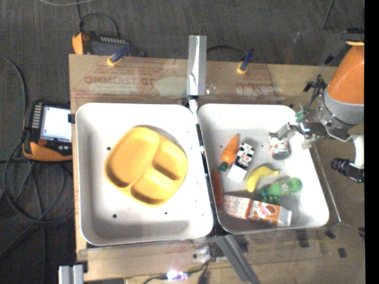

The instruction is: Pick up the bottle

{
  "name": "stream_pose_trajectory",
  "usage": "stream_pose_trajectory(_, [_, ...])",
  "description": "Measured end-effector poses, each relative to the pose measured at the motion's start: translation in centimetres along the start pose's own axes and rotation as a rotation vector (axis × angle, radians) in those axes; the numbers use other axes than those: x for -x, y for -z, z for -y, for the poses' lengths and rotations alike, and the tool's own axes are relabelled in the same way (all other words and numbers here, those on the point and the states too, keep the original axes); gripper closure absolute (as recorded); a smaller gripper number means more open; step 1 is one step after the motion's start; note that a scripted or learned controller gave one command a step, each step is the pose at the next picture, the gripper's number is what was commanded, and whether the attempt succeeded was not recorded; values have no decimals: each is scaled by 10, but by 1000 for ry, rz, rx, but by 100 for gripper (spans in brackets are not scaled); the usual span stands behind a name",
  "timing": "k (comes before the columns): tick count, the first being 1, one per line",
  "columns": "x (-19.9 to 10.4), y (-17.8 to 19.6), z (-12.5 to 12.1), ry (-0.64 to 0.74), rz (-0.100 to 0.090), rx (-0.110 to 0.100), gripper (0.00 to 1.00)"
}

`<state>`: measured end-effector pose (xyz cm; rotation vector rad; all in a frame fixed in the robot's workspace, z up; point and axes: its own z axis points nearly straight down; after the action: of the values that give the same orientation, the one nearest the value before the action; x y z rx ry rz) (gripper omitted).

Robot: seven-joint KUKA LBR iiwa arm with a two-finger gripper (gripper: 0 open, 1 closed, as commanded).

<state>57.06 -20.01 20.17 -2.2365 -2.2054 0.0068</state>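
A small green bottle (282,188) lies on its side in the right bin (308,209), near the front right, touching a yellow banana (259,177). My gripper (294,129) hangs over the back right part of that bin, well behind the bottle and apart from it. Just beside the gripper's tip sits a small grey and white can (279,147). The grey arm with its orange band (353,78) comes in from the right edge.
The right bin also holds a carrot (230,149), a black and white small box (242,158) and an orange juice carton (257,210) right in front of the bottle. In the left bin (95,218) lies a yellow divided plate (147,164).
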Motion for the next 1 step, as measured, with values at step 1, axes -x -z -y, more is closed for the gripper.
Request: stream_pose_trajectory(1, [21,-63,29,17,-3,1,0])
